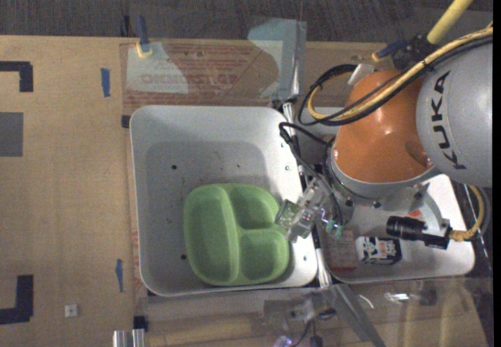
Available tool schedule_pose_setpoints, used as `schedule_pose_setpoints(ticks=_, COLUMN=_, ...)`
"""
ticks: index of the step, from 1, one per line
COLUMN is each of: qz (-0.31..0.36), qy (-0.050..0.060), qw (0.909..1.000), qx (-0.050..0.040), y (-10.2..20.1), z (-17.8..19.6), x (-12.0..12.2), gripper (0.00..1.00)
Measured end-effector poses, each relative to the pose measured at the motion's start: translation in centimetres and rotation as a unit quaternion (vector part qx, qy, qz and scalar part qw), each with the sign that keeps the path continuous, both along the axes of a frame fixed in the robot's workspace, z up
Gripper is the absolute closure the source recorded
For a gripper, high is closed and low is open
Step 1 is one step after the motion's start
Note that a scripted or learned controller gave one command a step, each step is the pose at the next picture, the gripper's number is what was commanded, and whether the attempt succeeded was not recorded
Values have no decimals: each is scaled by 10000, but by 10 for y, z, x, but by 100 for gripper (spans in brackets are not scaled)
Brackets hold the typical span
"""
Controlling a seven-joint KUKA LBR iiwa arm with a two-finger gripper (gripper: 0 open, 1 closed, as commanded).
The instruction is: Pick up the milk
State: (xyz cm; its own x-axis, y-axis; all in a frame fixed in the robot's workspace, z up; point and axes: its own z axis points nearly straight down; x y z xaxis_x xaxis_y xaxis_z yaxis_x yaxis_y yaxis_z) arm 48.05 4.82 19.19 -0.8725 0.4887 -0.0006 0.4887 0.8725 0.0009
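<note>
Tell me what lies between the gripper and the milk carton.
In the camera view, the gripper hangs over the green divided plastic plate; the small black-and-white milk carton lies in the right white bin. Between them run the bins' adjoining rims.

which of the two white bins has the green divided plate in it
The left bin; the green divided plate lies in its lower right part. The right bin holds a small carton.

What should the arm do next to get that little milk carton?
Probably swing the gripper toward the right bin and lower it over the milk. It now hovers at the edge of the green divided plate in the left bin, while the milk lies apart in the other bin.
</note>
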Motion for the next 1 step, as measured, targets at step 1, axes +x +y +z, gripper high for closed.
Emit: schedule_pose_setpoints(ticks=1, qz=1858, qy=7, qw=9826, qx=3, y=77, z=-17, x=0, gripper=100)
